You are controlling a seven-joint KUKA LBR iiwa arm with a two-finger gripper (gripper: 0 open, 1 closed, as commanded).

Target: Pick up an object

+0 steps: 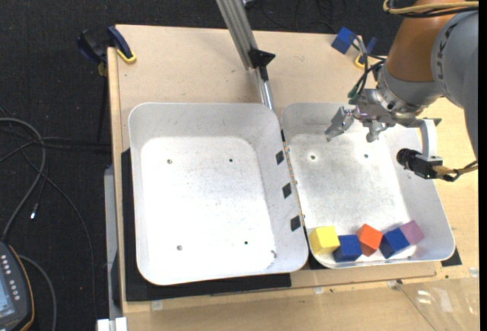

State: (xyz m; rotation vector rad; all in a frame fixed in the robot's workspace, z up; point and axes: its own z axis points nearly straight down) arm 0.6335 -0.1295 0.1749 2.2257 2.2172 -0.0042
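Overhead, two white bins: left bin (pixel 202 192), right bin (pixel 358 185). Along the right bin's near edge lay five blocks: one yellow (pixel 325 238), two blue (pixel 348 247) (pixel 394 242), one orange (pixel 370 237), one pink (pixel 412 231). One gripper (pixel 354 125) hovered at the far end, fingers spread, holding nothing.

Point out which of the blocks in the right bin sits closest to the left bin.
The yellow block, at the left end of the row along the right bin's near wall. The blue, orange and pink blocks all lie farther right.

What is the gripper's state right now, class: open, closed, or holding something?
Gripper: open, holding nothing, above the far end of the right bin.
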